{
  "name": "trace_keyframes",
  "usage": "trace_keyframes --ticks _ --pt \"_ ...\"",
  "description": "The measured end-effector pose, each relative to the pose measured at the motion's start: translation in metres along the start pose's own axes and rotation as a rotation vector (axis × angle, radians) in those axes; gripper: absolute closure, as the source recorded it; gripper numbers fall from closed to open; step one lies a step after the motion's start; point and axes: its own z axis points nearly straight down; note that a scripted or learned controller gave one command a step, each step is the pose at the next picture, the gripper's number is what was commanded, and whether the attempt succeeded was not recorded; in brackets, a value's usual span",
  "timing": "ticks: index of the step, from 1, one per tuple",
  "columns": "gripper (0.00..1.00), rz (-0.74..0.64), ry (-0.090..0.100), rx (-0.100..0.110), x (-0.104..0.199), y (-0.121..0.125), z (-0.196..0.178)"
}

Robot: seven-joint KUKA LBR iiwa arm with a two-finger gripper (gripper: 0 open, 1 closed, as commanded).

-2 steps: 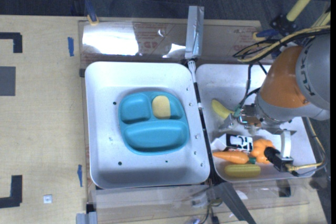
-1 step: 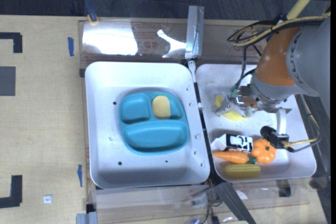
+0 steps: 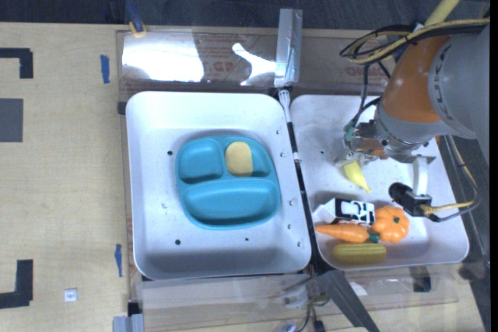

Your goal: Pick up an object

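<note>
My gripper (image 3: 362, 145) hangs over the middle of the right bin (image 3: 319, 120), reaching in from the right under the orange wrist band. A small yellow pointed piece (image 3: 357, 173) lies just below and in front of it, close to the gripper's tip. Whether they touch is unclear. Along the bin's near side lie a black-and-white toy (image 3: 354, 209), an orange carrot (image 3: 341, 232), an orange pumpkin (image 3: 391, 225) and a yellow-green cob (image 3: 359, 252).
The left bin (image 3: 148, 167) holds a blue divided plate (image 3: 226, 202) with a yellow lump (image 3: 240, 158) in its upper right compartment. A raised wall (image 3: 292, 167) separates the two bins.
</note>
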Motion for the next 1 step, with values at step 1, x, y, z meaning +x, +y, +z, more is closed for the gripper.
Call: trace_keyframes --ticks 1 --pt "1.0 -0.093 -0.001 0.006 -0.044 0.0007 -0.0629"
